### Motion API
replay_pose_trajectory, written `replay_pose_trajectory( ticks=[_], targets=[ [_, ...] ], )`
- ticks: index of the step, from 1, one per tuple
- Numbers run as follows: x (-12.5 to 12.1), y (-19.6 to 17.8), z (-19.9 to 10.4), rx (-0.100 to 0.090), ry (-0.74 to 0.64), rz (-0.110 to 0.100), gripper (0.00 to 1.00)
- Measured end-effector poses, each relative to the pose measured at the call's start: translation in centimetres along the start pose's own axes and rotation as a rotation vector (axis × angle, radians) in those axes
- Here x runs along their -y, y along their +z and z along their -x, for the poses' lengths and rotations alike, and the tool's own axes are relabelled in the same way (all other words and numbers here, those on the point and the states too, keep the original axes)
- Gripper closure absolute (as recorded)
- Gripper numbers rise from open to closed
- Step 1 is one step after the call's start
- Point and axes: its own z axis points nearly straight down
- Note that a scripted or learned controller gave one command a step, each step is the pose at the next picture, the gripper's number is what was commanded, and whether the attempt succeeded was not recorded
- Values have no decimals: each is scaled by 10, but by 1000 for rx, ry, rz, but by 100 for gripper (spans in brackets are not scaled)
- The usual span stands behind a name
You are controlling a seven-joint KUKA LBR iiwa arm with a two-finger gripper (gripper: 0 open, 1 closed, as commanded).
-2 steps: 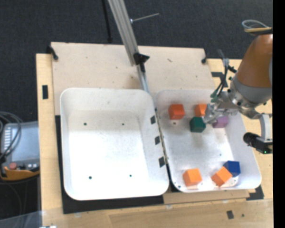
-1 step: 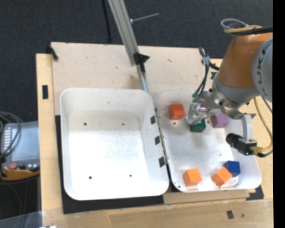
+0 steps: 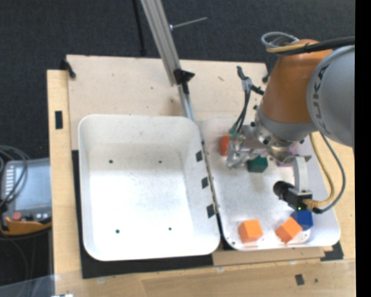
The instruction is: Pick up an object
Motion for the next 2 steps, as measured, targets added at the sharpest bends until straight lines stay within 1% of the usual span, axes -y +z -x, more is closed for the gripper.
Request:
replay_pose_trajectory(
  ticks=[2],
  targets=[
    [-3, 13, -111, -1, -2, 0, 100]
  ],
)
